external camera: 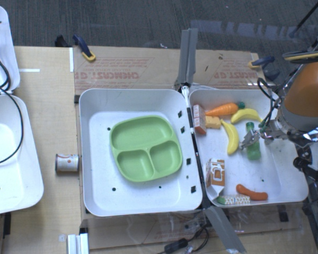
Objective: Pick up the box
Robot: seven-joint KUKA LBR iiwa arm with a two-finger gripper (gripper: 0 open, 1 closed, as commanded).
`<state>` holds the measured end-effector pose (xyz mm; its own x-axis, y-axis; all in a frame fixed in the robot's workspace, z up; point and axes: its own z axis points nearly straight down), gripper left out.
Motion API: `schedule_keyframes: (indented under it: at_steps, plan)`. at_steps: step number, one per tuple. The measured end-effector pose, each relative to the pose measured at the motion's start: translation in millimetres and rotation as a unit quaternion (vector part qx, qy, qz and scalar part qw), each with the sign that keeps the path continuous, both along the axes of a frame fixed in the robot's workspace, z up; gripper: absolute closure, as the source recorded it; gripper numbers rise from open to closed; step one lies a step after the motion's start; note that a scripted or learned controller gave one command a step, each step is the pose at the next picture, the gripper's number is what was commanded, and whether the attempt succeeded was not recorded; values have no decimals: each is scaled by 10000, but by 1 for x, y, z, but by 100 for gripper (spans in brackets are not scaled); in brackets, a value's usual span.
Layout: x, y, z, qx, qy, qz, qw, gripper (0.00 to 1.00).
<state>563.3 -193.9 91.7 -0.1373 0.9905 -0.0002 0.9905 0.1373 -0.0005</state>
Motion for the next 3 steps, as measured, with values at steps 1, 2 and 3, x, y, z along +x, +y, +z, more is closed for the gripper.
schedule_keyframes:
  at_steps: [1, 2, 3]
  plan:
    - [-48, 7, 0, 2, 4, -46, 10000, 0]
    - [-47, 6, 9, -1, -3, -69, 10000, 100]
    - [-47, 6, 9, -1, -2, -66, 10000, 0]
